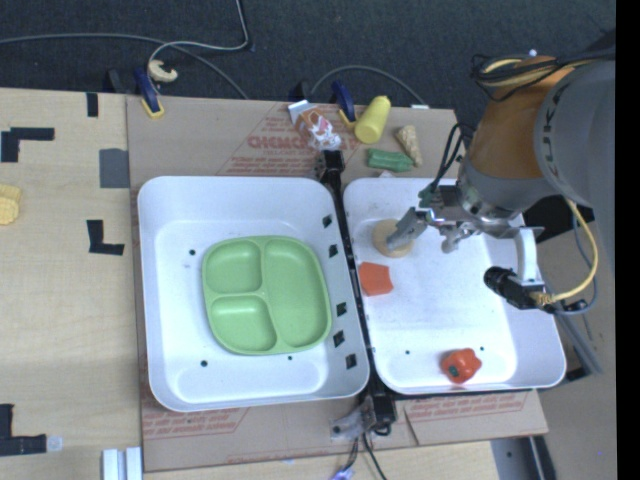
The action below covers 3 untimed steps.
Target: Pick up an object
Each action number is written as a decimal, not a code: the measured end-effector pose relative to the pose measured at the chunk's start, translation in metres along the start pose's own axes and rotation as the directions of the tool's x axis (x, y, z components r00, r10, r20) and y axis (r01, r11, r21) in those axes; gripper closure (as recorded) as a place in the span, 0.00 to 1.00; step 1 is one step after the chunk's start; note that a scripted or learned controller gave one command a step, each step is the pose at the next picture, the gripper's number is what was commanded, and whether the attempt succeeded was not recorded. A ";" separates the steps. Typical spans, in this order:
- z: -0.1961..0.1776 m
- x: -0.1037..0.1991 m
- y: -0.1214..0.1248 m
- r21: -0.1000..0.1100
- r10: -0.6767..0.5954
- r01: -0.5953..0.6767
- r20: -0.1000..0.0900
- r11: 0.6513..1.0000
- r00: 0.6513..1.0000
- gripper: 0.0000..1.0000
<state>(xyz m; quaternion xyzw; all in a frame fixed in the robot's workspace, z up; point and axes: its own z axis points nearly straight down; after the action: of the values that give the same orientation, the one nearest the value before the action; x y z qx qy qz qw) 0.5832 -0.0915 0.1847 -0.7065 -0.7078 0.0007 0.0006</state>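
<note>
Hand (432, 230) hangs over the tan round piece (391, 240) at the back of the right bin (520, 353), and I cannot tell its state; the piece seems light, stiff and flat, so pinching its edges looks best

The arm (530, 138) reaches in from the right (orange band showing). Its pincer (428, 232) hangs low, fingers spread apart.
</note>
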 end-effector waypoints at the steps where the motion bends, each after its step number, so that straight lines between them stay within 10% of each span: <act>1: 0.047 -0.076 -0.042 0.001 0.002 -0.002 0.001 1.000 1.000 0.00; 2: 0.025 -0.012 0.007 -0.001 0.000 0.000 0.000 1.000 1.000 0.00; 3: 0.060 -0.093 0.014 0.000 0.002 -0.002 0.002 1.000 1.000 0.00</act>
<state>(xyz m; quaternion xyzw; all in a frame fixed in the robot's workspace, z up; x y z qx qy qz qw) 0.5973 -0.1844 0.1245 -0.7071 -0.7071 0.0014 0.0001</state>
